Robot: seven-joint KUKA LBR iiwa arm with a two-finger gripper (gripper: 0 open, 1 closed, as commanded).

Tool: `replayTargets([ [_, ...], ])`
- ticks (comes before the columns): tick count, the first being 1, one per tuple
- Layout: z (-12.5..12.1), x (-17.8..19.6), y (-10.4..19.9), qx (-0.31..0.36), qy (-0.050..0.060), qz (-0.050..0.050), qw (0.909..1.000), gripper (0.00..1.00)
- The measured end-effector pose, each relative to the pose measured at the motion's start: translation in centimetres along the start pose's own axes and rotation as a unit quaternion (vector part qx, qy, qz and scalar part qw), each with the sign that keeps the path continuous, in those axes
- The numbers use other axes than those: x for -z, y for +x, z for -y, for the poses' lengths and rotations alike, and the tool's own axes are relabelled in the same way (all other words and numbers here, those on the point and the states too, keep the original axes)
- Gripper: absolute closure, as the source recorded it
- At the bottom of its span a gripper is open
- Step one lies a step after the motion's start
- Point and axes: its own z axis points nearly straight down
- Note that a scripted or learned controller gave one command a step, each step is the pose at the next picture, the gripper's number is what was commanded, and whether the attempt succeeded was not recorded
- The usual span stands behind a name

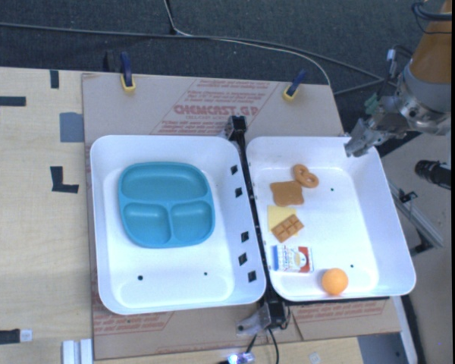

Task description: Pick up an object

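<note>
At the far left, the light wooden counter (30,226) carries a few dark marks and a sheet of brown cardboard (212,108) printed with red lettering, pinned at its far edge by two blue-and-yellow clamps (126,73). On the cardboard sit the two white bins side by side, touching along a black joint that runs between them.

The left bin (106,279) holds a blue divided tray (167,203), lying flat in the far half of the bin with its three compartments facing up.

The right bin (364,203) holds the small objects, all gathered toward its left wall and near edge. Farthest from the camera is a brown pretzel (305,177), just touching a tan toast-shaped piece (287,194) beside it. Just nearer lies a yellow square (279,218) with a brown waffle-patterned piece (287,227) resting on its near corner. Nearer still is a small red, white and blue carton (292,259) lying flat, and beside it, close to the near rim, an orange ball (334,281).

At the far right, the arm (432,51) reaches in, and the gripper (358,144) hangs at the far right corner of the right bin, over its rim and well apart from every object. Nothing is seen between the fingers; whether they are spread or closed I cannot tell.
</note>
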Motion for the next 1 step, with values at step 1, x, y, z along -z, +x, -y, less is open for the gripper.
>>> replayTargets([
  [1,1.12,-1.72,5.91,0.0,0.001,-0.001,1.0,1.0],
])
